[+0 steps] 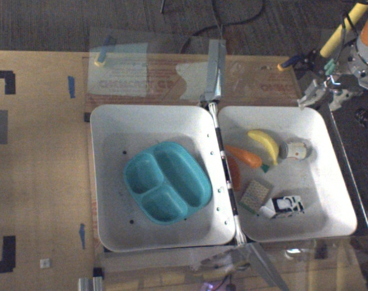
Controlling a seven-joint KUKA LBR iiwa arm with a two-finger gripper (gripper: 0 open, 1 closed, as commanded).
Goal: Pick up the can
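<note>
Lab: taped bench (38, 180), twin bins (111, 126) (cables (232, 8) overhead)

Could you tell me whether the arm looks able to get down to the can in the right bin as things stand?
Probably yes. The can lies on its side near the right bin's far edge, open from above, with the banana beside it but apart. The tool sits just beyond that bin's far corner.

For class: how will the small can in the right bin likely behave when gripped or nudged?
The can seems to lie on its side, so a nudge may roll it. It looks small, probably light. Beside it, the banana might block rolling leftward.
</note>
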